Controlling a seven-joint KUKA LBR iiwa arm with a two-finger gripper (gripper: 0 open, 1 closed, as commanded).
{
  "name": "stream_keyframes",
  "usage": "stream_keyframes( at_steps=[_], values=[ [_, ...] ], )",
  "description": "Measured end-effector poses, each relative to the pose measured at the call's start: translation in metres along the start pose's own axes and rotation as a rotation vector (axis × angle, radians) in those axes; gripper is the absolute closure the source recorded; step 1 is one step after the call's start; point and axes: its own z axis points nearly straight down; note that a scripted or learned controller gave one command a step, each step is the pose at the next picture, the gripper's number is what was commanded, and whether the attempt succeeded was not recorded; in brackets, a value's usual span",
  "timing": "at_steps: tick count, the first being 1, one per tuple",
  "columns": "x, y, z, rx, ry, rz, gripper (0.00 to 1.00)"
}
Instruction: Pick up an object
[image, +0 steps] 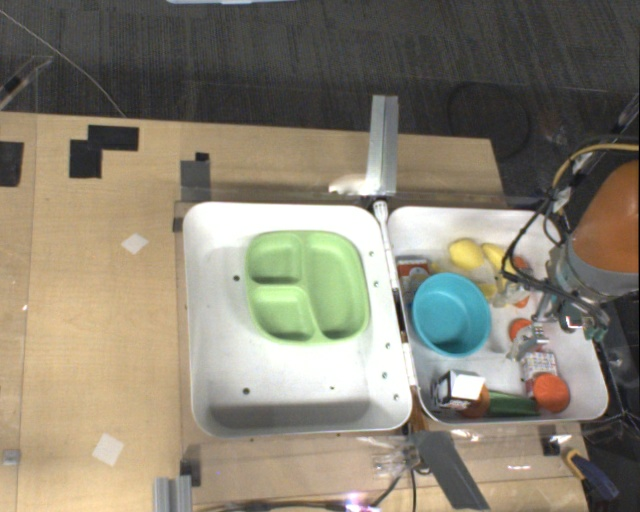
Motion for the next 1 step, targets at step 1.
stream_keyframes(
  at_steps=[1],
  values=[
    [0.0037,-0.0035,0.0153,0.002,-0.012,0.117,0.0]
  ],
)
